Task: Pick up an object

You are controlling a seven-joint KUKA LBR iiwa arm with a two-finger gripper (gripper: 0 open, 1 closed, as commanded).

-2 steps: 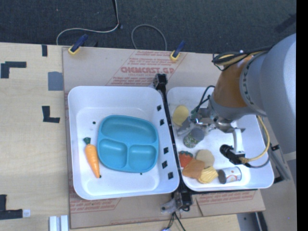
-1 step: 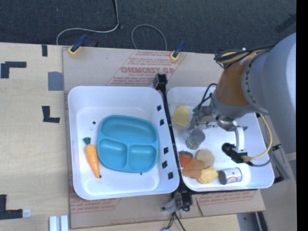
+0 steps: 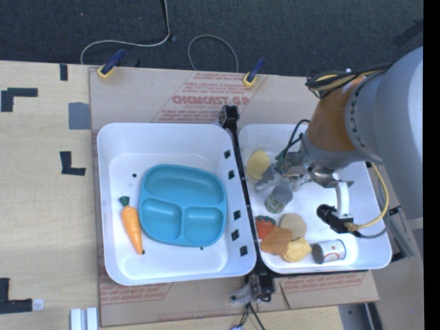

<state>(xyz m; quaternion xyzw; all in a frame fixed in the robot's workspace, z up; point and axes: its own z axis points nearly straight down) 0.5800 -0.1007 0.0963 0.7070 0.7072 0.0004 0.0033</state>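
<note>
The right bin [image 3: 375, 249] holds a pale yellow round piece [image 3: 258, 162] near its left wall. A grey-green lump [image 3: 278, 199] lies at its middle. Toward the front lie an orange piece [image 3: 276, 240], a tan piece [image 3: 293, 224], a yellow ridged piece [image 3: 298, 250] and a small can [image 3: 329, 252] on its side. My gripper [image 3: 275, 177] reaches down from the right into this bin. Its tip lies between the yellow round piece and the grey-green lump. The arm's orange band [image 3: 330, 119] stands above it.
The left bin [image 3: 110, 157] holds a blue divided plate [image 3: 182, 205] and a toy carrot [image 3: 131, 227] beside the plate's left side. A black divider [image 3: 237, 184] runs between the bins. Cables trail at the back, and a black and yellow cable [image 3: 344, 220] hangs by the wrist.
</note>
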